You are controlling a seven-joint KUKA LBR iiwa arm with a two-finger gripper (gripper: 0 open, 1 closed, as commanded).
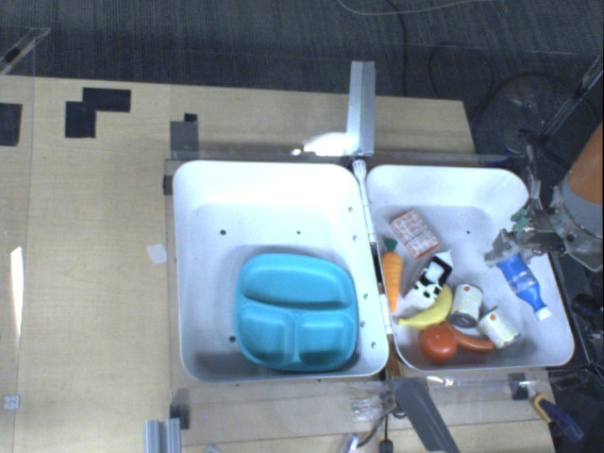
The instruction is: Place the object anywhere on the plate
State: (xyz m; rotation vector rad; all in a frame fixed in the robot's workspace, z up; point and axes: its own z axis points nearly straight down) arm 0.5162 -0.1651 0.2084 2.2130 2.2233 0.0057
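A blue plate [297,311] with three compartments lies in the left bin [203,206], toward its front. My gripper [514,246] reaches in from the right over the right bin [472,192], near its right wall. Just below it in the view lies a small blue bottle [524,284] with a white cap, its upper end touching or under the gripper's tip. Whether the bottle is gripped cannot be made out.
The right bin also holds a pink patterned box [414,231], a carrot [392,279], a black-and-white toy [433,276], a banana [425,315], a red tomato [438,343] and two small cans [466,304]. A metal divider post [362,111] stands behind the bins.
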